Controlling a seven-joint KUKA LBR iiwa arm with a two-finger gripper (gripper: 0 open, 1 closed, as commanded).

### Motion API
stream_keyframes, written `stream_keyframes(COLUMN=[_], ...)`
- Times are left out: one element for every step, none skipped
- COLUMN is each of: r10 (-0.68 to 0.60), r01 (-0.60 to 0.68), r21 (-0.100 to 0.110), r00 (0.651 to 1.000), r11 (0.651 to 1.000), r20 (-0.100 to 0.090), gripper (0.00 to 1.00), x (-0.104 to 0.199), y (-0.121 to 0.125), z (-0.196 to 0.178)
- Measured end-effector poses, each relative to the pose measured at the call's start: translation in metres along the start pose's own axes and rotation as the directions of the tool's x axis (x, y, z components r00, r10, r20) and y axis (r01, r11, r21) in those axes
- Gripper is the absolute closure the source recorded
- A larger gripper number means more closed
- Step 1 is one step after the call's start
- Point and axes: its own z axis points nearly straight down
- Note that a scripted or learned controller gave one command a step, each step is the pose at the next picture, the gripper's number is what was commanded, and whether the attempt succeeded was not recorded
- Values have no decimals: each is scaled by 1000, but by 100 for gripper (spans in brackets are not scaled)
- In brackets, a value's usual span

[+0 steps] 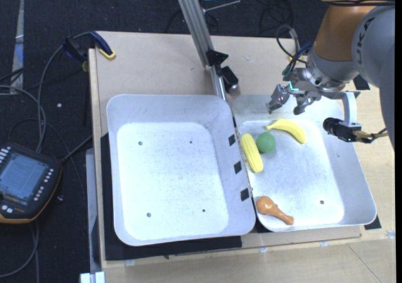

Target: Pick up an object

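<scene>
Nearest, at right bin's (352, 209) front edge, orange toy gourd (274, 208): light, stiff, slick, best pinched across narrow neck; farther back, corn cob (252, 152), green ball (266, 143), banana (287, 129); claw (286, 100) spread, holding nothing, above back rim.

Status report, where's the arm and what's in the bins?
Gripper open, holding nothing, above right bin's far edge. Banana, corn, green ball, orange gourd lie in it. Nothing blocking.
</scene>
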Motion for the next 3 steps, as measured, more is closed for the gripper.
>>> stream_keyframes(r10=[0, 0, 0], r01=[0, 0, 0], r21=[0, 5, -6], r00=[1000, 1000, 1000], r11=[1000, 1000, 1000], r20=[0, -1, 3], gripper=[0, 0, 0], x=[0, -1, -2], y=[0, 3, 4], z=[0, 63, 99])
